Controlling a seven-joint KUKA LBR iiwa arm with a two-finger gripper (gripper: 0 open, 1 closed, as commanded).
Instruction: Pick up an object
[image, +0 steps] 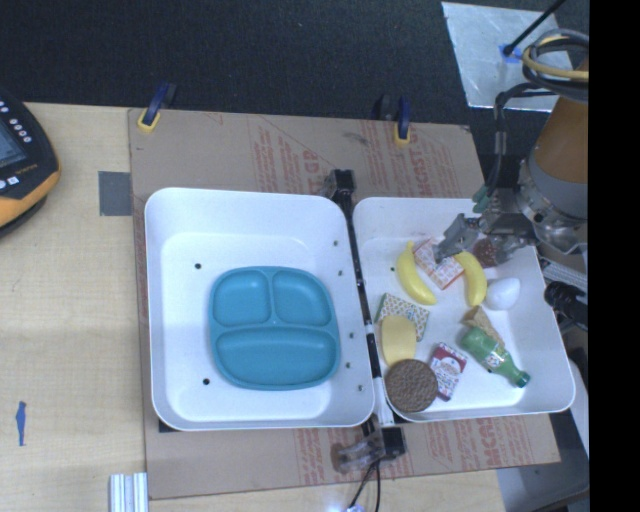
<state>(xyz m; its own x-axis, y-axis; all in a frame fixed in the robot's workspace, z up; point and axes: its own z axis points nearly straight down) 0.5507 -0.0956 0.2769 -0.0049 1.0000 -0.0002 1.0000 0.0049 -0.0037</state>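
The right bin holds several toy food items. Among them are two yellow bananas with a red-and-white packet between them. There is also a white egg-like piece, a green bottle, a brown round cookie and a yellow block. My gripper hangs over the far part of this bin, just above the packet and the right banana. It looks open, one grey finger slanting toward the packet, and nothing shows between the fingers.
The left bin holds a blue divided plate. A checkered packet, a tan wedge and a small red packet also lie in the right bin. A yellow-and-black device sits at the bench's far left.
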